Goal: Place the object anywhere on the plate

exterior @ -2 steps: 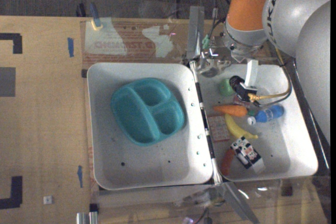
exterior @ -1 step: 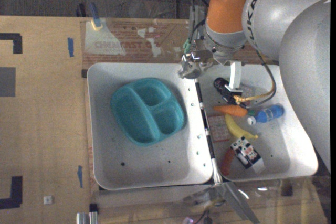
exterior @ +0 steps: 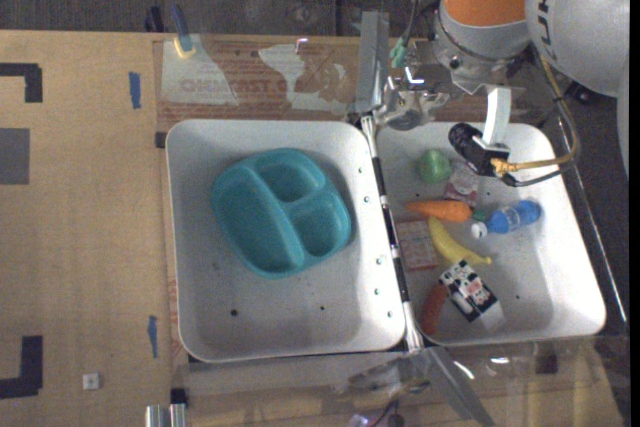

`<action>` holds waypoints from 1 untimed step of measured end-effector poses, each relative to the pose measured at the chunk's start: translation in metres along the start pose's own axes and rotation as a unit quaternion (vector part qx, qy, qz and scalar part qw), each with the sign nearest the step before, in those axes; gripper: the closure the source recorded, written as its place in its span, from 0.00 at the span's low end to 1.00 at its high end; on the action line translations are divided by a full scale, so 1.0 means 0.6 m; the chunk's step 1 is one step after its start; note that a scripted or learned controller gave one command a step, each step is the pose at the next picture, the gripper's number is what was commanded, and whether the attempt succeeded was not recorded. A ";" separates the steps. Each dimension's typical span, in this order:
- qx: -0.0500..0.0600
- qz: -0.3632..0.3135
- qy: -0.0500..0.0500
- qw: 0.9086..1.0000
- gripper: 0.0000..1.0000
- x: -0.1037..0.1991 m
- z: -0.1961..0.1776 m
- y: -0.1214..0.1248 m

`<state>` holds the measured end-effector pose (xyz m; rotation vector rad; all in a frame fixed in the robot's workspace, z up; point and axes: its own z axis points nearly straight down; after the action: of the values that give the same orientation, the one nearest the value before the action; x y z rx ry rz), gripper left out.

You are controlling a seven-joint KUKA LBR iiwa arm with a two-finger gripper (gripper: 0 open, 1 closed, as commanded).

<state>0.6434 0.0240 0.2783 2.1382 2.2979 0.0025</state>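
Fingers on the gripper [exterior: 402,107] are too blurred to tell whether they are parted or closed; it hangs at the 11 o'clock corner of the right bin [exterior: 560,300], beside the wall between the 2 bins. I judge the task barely begun: the plate [exterior: 282,210] sits bare in the left bin [exterior: 200,300], while the green ball [exterior: 434,165], carrot [exterior: 440,210], banana [exterior: 455,243] and bottle [exterior: 508,217] lie at its 3 o'clock, so pick, carry and release remain. That pile is crowded, leaving little room to descend, whereas the plate has open floor all round, widest toward 6 o'clock.
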 end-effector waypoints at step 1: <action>0.003 -0.056 0.001 0.998 1.00 0.114 0.125 0.046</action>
<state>0.6661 0.0940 0.2035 2.0098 2.4168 -0.0023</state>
